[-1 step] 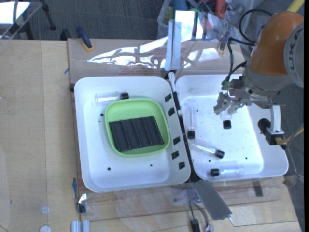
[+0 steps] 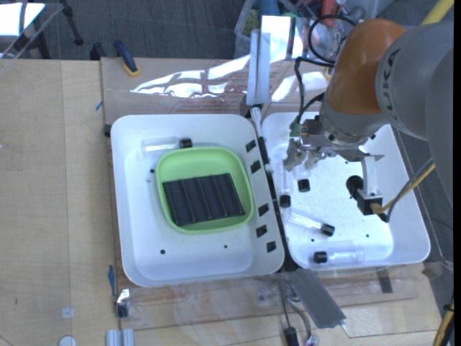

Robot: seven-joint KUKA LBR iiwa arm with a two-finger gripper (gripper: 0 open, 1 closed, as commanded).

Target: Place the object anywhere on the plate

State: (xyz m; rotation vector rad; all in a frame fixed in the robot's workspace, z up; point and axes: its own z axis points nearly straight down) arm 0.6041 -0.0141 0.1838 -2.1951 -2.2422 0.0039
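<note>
Left bin, centre-left of frame: green plate with a black ribbed slab lying flat on it, 4 ribs, all inside the rim. Judging by that, the slab is prob. the task's thing and is already where it belongs. It looks stiff, light and not fragile. The top is grooved, so grip should be OK. Best hold would be across the short side, approx. mid-length. It sits low, so there's little edge to catch.

A clear tube w/ black cap lies just beyond the plate's upper-left rim.

Black clips run down the divider between the 2 bins.

Right bin: the gripper hangs over its upper-left part, w/ nothing visibly held. Can't tell if it's apart or together, as the tip is blurred into the wrist hardware. Just below it are 2 small black cubes, then 2 more capped tubes lower down.

The arm is cut off at the frame's right edge.
</note>
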